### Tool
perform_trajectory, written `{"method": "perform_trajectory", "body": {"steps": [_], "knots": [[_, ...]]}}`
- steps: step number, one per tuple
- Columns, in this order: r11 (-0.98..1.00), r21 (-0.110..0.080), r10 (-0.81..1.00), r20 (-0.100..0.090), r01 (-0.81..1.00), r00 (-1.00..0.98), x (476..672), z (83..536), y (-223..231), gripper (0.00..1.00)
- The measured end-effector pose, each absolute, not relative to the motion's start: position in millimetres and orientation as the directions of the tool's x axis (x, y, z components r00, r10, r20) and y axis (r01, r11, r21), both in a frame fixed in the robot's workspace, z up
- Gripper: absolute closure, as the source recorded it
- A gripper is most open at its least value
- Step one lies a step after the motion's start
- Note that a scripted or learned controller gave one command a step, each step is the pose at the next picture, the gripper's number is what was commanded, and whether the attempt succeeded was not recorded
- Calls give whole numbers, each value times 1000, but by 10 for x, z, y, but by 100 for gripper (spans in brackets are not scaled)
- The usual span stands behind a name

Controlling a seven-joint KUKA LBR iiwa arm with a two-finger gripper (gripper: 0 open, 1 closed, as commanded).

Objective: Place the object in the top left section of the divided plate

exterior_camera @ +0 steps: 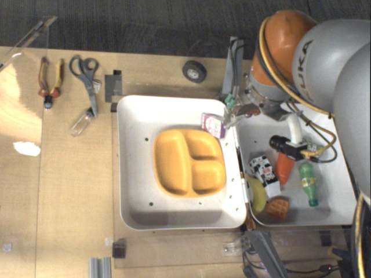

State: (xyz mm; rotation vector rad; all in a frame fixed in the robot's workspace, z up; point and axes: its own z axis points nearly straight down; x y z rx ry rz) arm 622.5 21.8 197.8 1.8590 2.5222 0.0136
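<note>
The gripper (227,116) hung over the left bin's (136,204) far right rim, fingers pinching a small purple packet (213,124) beside the yellow plate (189,161).

Only legible text: partial "KUKA" lettering, dark on the grey arm (324,57) shell by the orange band, cut by the curve. Small purple package (213,124) has print, too blurred to read. Nothing else legible.
</note>
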Motion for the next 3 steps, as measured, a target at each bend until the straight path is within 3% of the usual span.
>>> {"method": "perform_trajectory", "body": {"steps": [1,2,3], "knots": [[572,8,820,-4,820,-572,5794,2394,308,100],[616,9,788,-5,788,-616,5785,3076,467,100],[631,7,775,-4,775,-631,5629,2854,465,100]]}}
